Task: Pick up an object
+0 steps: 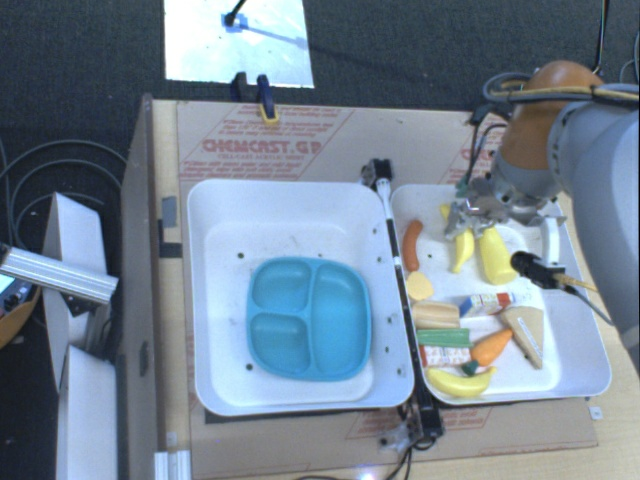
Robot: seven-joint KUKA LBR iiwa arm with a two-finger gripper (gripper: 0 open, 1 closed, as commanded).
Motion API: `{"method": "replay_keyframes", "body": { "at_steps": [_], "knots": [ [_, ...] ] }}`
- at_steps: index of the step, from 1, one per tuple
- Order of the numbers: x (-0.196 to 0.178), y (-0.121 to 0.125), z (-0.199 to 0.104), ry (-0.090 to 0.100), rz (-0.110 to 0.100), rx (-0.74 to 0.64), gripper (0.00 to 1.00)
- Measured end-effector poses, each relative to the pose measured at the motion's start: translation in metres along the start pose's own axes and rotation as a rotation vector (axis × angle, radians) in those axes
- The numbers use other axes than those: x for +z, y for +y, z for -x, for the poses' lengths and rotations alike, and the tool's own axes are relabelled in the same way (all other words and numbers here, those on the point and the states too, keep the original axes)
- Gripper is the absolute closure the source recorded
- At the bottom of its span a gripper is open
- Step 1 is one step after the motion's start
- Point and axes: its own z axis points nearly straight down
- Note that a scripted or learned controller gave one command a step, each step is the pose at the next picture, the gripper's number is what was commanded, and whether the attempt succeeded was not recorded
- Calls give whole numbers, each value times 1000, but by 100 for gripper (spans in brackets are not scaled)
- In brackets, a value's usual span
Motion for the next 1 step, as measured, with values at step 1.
{"method": "replay_keyframes", "body": {
  "at_steps": [1],
  "knots": [
    [-98,-34,-81,-1,40,-5,100]
  ]
}}
